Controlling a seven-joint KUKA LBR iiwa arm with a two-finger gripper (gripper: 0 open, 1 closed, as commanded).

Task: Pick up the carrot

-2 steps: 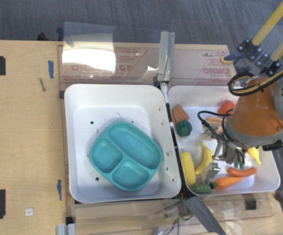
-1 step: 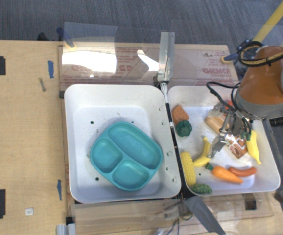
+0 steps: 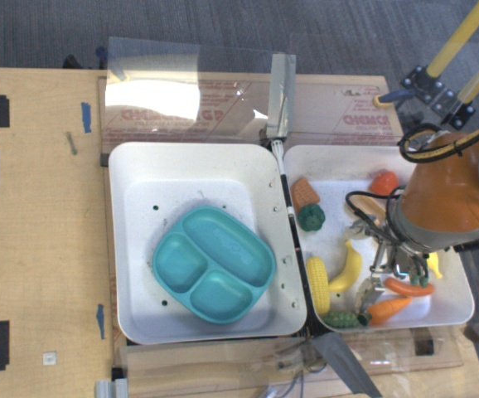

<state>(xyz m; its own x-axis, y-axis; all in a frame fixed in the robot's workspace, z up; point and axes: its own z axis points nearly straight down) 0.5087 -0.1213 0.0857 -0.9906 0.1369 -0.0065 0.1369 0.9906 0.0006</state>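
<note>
Item: carrot (image 3: 389,307), at the right bin's (image 3: 463,305) five o'clock corner, which we judge light, stiff, slick, best pinched mid-body; gripper (image 3: 386,274) just above at twelve o'clock, its spread we cannot tell.

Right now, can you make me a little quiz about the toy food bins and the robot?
1. True or false: the teal divided plate lies in the left bin.
2. Which lies nearest the gripper? A) carrot B) corn cob C) banana
3. Fill in: the arm wears an ______ band above its wrist.

Key: 1 true; 2 A; 3 orange.
</note>
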